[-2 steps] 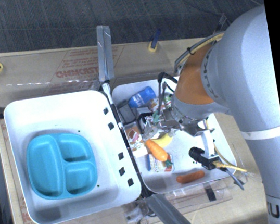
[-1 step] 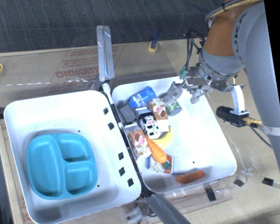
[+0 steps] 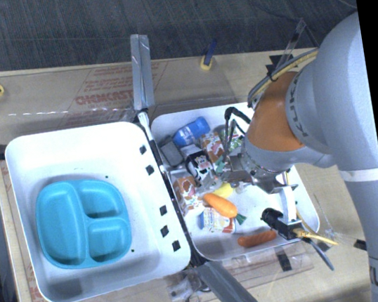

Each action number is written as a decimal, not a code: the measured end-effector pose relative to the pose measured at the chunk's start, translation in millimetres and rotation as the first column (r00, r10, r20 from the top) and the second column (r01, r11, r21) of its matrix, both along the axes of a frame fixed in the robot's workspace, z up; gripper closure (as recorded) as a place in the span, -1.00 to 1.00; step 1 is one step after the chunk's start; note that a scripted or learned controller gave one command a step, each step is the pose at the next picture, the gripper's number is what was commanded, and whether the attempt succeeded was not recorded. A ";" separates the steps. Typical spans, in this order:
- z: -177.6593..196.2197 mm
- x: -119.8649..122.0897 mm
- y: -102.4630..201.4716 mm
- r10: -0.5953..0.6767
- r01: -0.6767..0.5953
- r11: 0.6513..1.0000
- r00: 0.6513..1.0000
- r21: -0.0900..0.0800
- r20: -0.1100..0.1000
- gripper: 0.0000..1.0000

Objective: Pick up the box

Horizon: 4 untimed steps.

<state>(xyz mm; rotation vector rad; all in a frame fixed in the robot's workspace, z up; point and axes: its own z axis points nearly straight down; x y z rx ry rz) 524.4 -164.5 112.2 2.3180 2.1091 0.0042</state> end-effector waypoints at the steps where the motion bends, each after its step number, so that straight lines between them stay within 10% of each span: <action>1: 41.2 56.4 43.5 -0.050 0.050 0.999 0.999 0.006 -0.014 -1.00; 2: -21.9 -39.9 43.8 -0.116 0.116 0.993 0.993 0.002 -0.013 -1.00; 3: -19.6 44.2 58.2 -0.175 0.175 0.985 0.985 -0.010 -0.004 -1.00; 4: -10.9 -48.9 19.3 -0.384 0.384 0.923 0.923 0.004 -0.013 -1.00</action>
